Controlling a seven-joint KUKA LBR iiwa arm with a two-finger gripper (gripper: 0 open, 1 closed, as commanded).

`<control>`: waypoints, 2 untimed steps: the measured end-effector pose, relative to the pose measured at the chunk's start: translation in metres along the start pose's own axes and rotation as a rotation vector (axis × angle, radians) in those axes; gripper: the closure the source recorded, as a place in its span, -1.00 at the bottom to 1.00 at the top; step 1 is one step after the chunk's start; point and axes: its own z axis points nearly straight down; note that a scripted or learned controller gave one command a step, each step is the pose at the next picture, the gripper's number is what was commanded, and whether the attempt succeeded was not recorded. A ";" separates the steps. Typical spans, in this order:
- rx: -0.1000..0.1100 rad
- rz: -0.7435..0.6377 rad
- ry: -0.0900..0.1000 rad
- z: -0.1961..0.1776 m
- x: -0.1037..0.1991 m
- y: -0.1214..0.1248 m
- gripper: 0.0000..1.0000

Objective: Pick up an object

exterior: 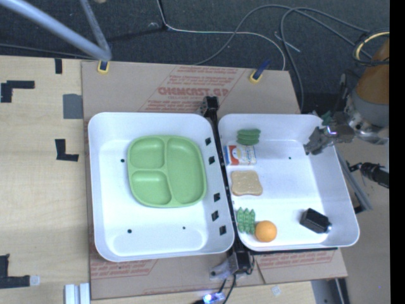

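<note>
My hand point(318, 139) hangs over the right bin's point(329, 170) upper right rim; I cannot tell its state. Below it lies a black block point(314, 220), then a round orange point(266, 231), and flat toast point(246, 183).

The arm point(370, 100) shows as a rounded grey body with an orange band point(374, 81) wrapped above the wrist, its colour bright against the dull metal. Below the band the wrist narrows into a paler grey collar with a few small, blurred fittings. From it juts the gripper point(314, 145), dark and angular, with a light metallic patch near its base. A looped yellowish cable point(367, 42) arcs just above the orange section.
</note>
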 end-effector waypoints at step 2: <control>0.004 -0.006 0.004 -0.012 0.111 0.014 1.00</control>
